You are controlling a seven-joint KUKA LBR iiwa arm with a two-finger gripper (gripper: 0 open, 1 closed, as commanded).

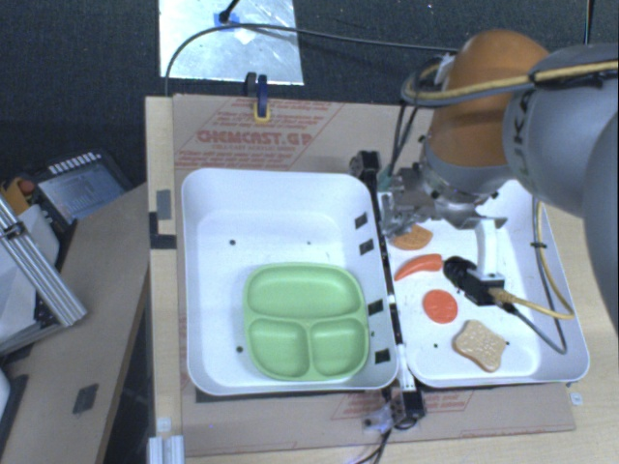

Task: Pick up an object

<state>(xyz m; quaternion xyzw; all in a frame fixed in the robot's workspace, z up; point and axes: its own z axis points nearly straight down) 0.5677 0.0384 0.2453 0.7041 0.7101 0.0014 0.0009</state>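
Dark speckled flooring surrounds a worktop (114,269) covered by a printed cardboard sheet (290,131), on which two shallow white bins sit side by side.

Item nearest the gripper: a pale orange piece (419,237), lying on the floor of the right bin (527,341) near that bin's inner wall. The gripper (397,218) stands directly beside it, low in the bin against the dividing wall; whether it is spread or pressed together cannot be told, as the wrist housing blocks the view. No item is seen to be held.

Just below the pale piece lies a red-orange wedge (418,266), apart from it. Further toward the near edge rest a red disc (440,305) and then a tan biscuit (480,345), each lying flat and separate.

The arm (542,133) enters from the right, above the right bin.

The left bin (276,211) contains a green divided plate (306,319) with three compartments, set against its near right corner.
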